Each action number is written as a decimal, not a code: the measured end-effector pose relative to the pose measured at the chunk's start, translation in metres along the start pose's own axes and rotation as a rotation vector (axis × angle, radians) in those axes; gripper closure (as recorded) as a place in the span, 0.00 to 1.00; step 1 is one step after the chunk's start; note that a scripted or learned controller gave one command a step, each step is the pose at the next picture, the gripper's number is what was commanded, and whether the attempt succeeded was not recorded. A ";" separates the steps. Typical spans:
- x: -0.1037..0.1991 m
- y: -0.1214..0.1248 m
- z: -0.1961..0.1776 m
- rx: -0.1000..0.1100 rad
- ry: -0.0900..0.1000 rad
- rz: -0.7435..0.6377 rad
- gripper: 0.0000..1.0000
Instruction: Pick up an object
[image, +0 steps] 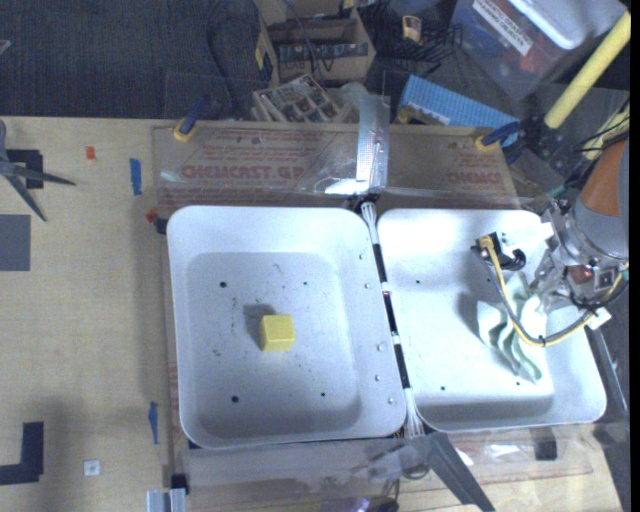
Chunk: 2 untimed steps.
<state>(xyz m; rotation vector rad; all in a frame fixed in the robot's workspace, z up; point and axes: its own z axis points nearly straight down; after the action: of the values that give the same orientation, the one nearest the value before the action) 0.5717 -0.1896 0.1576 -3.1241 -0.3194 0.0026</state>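
I note the pincer (548, 296) low by the pale cloth (508, 344) — its opening I cannot tell; pick, I judge, outstanding.

Left bin (205, 245) is wide open, clear passage all round the yellow block (278, 332) sitting alone mid-floor. Right bin (430, 265): left half free, right half crowded by the arm (603, 205) and what looks like a crumpled pale cloth (503, 335).

bench (80, 300): blue tape strip (135, 177) left | cardboard box (318, 68) at back | yellow pole (590, 68) top right
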 end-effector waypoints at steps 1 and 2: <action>0.000 -0.001 -0.009 0.001 -0.002 -0.003 1.00; 0.001 -0.002 -0.018 0.001 -0.004 -0.005 1.00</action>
<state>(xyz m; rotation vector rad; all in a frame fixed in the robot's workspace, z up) 0.5722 -0.1878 0.1761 -3.1223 -0.3277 0.0090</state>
